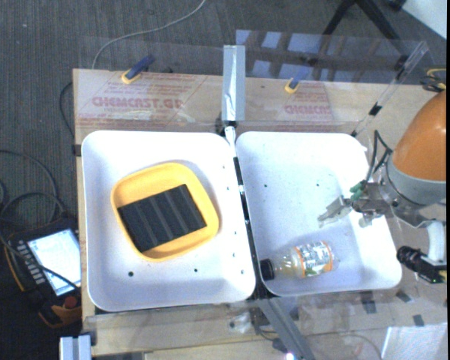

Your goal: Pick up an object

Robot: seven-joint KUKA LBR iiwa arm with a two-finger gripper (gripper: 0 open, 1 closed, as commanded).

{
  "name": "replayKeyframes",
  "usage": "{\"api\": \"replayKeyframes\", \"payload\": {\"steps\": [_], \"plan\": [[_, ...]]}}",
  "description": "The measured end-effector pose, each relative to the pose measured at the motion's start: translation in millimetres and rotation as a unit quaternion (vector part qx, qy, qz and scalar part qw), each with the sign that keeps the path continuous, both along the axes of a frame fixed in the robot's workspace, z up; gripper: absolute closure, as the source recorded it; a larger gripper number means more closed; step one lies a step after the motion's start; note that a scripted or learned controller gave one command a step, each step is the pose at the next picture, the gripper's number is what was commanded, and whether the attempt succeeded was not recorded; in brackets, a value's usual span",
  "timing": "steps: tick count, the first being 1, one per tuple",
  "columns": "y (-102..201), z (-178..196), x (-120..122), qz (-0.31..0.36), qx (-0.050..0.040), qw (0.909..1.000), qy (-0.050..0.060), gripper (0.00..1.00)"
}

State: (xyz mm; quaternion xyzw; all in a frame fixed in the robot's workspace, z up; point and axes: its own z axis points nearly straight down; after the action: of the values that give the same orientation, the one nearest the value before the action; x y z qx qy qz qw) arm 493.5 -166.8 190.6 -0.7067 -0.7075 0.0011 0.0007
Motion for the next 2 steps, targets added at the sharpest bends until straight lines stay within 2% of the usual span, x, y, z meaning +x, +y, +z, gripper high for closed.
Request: {"api": "replayKeyframes", "payload": {"steps": [1,2], "plan": [[12,-98,-5,0.064,-0.0019,0.9979,-0.009,0.00],[35,-90,1,-0.023,0.0008,0.9997,-0.001,0.00]]}}
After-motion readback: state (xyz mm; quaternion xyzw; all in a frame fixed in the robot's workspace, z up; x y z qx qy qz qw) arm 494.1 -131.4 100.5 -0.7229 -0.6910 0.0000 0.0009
